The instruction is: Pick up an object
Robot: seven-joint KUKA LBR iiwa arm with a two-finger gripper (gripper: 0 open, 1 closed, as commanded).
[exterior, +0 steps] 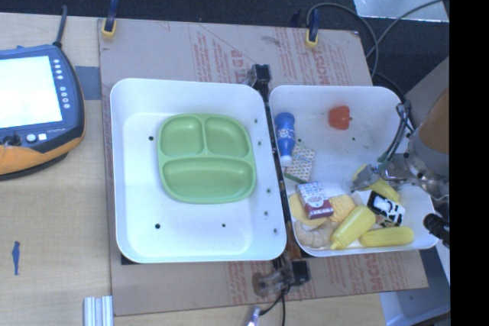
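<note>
On the cardboard-covered bench [229, 50], the right bin [359, 99] holds the clutter at its six o'clock. The gripper [372, 173] hangs there beside a yellow bottle [353, 227], fingers slightly spread, pinching nothing. It should descend straight, centred over one item.

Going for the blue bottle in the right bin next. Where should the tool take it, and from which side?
Probably grip the blue bottle across its narrow body near the middle, coming straight down. It lies flat, long axis running along the bin's left wall, so the wall side looks tight; the checkered packet sits close at its lower end.
</note>
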